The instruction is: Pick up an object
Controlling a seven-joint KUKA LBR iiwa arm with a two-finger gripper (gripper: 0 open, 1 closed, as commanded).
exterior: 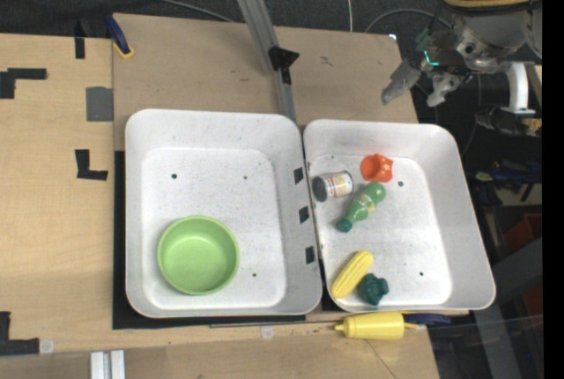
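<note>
Gripper [421,86] — fingers parted, holding nothing — hovers beyond the right bin's [441,219] far rim; orange cup [376,167] lies nearest, below-left.

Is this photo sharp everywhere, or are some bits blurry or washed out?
In the camera view, the bins and toys are fairly sharp: the green bowl and the small jar have clear edges. The right bin looks bright, almost washed out. The gripper at upper right is softer and a little smeared, and the floor behind it is very dark.
</note>
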